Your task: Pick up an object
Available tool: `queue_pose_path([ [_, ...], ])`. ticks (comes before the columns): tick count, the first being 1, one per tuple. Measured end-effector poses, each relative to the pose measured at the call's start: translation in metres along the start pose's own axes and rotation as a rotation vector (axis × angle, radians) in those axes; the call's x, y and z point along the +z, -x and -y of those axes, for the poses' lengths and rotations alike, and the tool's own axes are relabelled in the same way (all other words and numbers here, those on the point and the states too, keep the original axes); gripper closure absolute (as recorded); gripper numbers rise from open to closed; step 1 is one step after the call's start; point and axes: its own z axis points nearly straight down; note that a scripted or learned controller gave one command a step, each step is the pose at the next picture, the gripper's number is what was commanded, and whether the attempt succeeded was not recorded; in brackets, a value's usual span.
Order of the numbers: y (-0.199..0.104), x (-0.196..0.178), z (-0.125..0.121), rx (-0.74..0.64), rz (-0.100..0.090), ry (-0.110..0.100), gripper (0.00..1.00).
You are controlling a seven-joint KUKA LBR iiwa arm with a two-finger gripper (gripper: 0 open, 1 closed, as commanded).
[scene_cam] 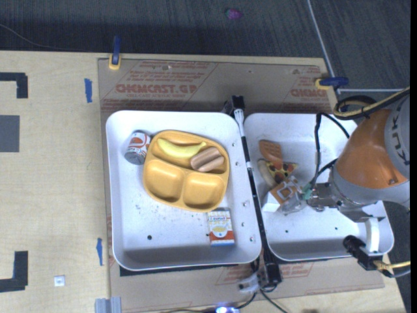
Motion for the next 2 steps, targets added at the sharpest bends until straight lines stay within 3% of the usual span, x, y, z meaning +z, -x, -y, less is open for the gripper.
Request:
queue_pose_path([
  [1,-0.008,0.011,0.003,-0.002,-0.011,-0.012,0.00],
  [2,-0.004,0.000,0.000,0.002,0.002,0.000,1.00],
])
